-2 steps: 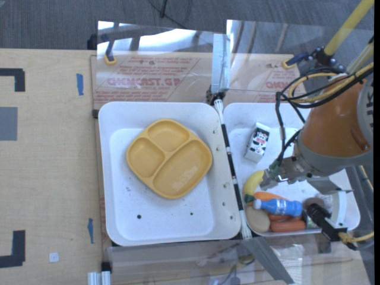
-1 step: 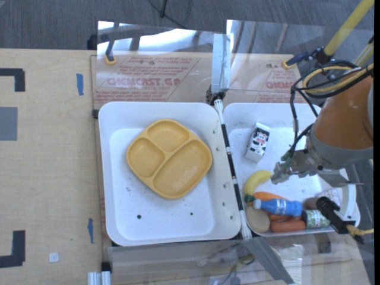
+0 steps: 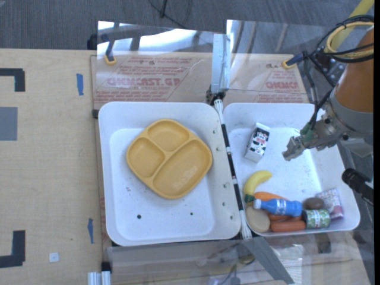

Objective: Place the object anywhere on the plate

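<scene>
Over the right bin [image 3: 350, 218], the claw [image 3: 292, 149] hangs beside the milk carton [image 3: 257, 142], its opening impossible to tell.

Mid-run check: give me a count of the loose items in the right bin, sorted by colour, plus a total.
White: 1, the small carton
Yellow: 1, the banana
Orange or red: 2, the carrot and the sausage
Blue: 1, the bottle
Green: 1, the can
Tan: 1, the round flat piece
Pink: 1, the wrapped packet
Brown: 1, the small dark lump
Total: 9
</scene>
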